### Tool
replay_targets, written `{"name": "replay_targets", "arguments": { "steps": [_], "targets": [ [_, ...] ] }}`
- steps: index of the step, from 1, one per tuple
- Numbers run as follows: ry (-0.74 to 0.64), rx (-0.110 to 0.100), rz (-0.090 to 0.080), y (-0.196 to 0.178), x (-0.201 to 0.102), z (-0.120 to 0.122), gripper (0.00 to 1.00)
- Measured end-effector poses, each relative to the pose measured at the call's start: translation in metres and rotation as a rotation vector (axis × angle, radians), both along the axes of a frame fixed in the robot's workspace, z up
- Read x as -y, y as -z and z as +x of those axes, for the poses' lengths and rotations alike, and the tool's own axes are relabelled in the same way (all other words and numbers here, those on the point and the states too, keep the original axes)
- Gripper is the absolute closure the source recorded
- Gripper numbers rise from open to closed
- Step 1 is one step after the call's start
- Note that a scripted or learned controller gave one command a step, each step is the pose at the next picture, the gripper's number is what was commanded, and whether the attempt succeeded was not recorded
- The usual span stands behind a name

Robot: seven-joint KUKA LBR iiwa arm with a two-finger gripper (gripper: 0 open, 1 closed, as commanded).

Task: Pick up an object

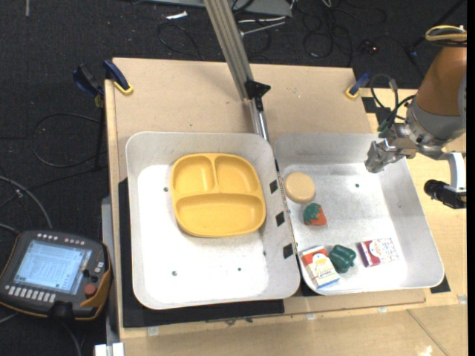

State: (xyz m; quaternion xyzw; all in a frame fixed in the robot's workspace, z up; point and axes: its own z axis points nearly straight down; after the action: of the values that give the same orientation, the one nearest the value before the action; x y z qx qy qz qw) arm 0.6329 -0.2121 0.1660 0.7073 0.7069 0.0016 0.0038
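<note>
The right bin (401,199) holds a round tan disc (300,187), a small strawberry toy (315,214), a red and white carton (320,266), a dark green lump (342,256) and a small printed packet (379,252). My gripper (378,156) hangs over the bin's far right corner, well to the right of the disc and above the packet. Nothing shows between its fingers. The grey arm with its orange band (445,80) comes in from the right edge.
A yellow divided plate (218,194) lies in the left bin (148,221). A metal pole (236,47) slants down to the seam between the bins. A teach pendant (52,273) sits on the floor at lower left. Clamps hold the bench's far corners.
</note>
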Motion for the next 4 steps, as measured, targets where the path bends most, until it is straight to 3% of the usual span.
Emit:
{"name": "replay_targets", "arguments": {
  "steps": [2,4],
  "targets": [
    [-0.003,-0.002,0.001,-0.075,-0.005,0.003,1.0],
    [-0.009,-0.008,0.005,-0.092,-0.105,-0.023,1.0]
  ]
}}
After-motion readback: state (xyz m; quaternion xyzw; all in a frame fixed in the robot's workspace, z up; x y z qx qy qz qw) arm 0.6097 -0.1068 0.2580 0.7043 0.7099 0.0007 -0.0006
